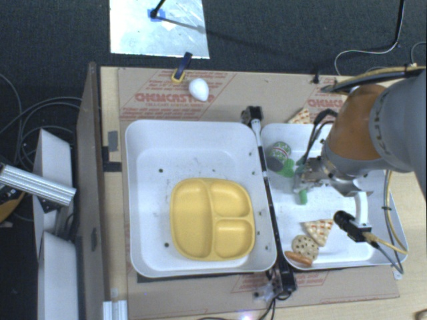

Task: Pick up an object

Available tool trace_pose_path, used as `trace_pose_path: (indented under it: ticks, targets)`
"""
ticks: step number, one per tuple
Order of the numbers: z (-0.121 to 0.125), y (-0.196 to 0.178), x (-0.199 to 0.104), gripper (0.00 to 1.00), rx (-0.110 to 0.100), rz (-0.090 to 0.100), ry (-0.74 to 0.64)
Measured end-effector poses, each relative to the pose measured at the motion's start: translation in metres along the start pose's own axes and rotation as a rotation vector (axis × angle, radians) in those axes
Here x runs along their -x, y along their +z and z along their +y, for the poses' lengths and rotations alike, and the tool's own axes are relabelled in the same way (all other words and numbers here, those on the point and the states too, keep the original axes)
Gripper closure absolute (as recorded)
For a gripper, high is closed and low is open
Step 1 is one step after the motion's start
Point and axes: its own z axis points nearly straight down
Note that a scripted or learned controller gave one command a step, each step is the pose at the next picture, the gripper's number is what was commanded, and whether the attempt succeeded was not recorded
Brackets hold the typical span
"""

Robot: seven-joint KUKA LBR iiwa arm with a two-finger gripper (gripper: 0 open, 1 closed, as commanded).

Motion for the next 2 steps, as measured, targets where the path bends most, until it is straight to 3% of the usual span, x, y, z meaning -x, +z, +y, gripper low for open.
trace_pose_path:
  ticks: [1,2]
  targets:
    - [0.013,-0.127,-0.06,1.0,-0.002,0.004,-0.007]
    - [0.023,-0.11,-0.096,1.0,-0.009,0.005,-0.006]
